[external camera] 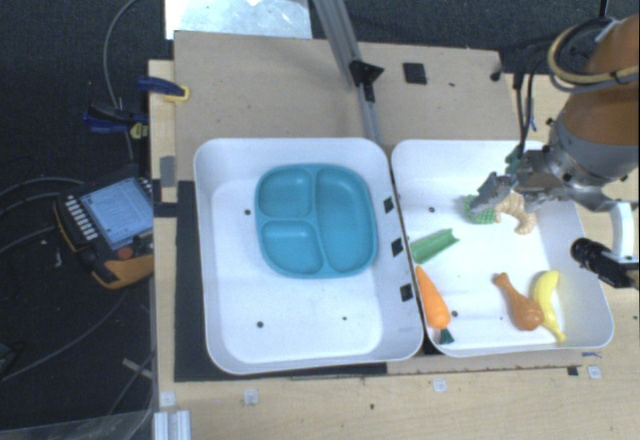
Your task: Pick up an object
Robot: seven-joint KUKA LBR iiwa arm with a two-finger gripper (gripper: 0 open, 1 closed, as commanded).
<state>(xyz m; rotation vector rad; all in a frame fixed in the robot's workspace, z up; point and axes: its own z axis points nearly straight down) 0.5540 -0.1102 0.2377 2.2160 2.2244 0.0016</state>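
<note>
Carrot (pixel 432 297); gripper (pixel 497 196) seemingly over toys.

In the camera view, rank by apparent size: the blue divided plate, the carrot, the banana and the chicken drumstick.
1. Blue divided plate, by far the largest.
2. Carrot, long and thin.
3. Banana and chicken drumstick: these look about alike, so I won't rank one over the other.

single fixed cam, mounted above the bench (pixel 300 78), looking down at a slant. mid range: both bins in full, left bin (pixel 230 328) and right bin (pixel 590 328) side by side, plus dark floor w/ cables at left. arm (pixel 600 118) enters from frame right.
</note>
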